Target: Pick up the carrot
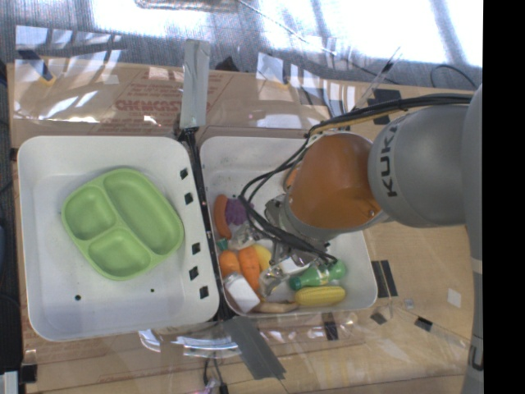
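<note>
The arm reaches down into the right bin, low over a heap of toy food. The pincer sits in the middle of that heap, but the arm's fat orange band and black cables get in the way, so I cannot tell how it stands or whether it has anything.

The carrot looks like the orange cone in the heap, just left of the pincer. A rounder orange piece lies touching it on the far side from the pincer.

I think this is the reaching step, and the carrot is not lifted yet. Next the pincer should shift a little toward the carrot and close on it alone, which is tricky because the toys are packed tight.

The toys look like smooth, shiny plastic. On the other side of the pincer from the carrot are a long yellow toy and a green one. A green plate with three hollows lies in the left bin.
</note>
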Robot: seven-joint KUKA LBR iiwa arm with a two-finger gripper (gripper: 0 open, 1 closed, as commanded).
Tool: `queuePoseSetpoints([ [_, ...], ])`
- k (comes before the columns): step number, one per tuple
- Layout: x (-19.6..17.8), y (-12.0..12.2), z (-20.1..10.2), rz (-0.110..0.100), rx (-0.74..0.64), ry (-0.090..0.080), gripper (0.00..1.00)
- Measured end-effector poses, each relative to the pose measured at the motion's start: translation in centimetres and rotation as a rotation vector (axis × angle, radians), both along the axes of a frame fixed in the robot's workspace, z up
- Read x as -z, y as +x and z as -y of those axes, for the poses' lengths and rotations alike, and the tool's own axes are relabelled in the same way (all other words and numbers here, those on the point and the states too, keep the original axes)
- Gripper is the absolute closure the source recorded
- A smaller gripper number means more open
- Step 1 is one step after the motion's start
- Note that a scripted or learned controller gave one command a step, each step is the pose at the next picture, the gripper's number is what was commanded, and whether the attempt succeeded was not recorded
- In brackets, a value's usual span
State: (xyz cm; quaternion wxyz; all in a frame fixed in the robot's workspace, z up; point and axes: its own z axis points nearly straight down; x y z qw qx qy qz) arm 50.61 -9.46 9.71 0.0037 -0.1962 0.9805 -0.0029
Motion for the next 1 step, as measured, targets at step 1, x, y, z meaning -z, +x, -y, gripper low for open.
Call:
queuePoseSetpoints([
  [1, -0.29, 1.32, 0.46, 0.015, -0.519, -0.017, 0.00],
])
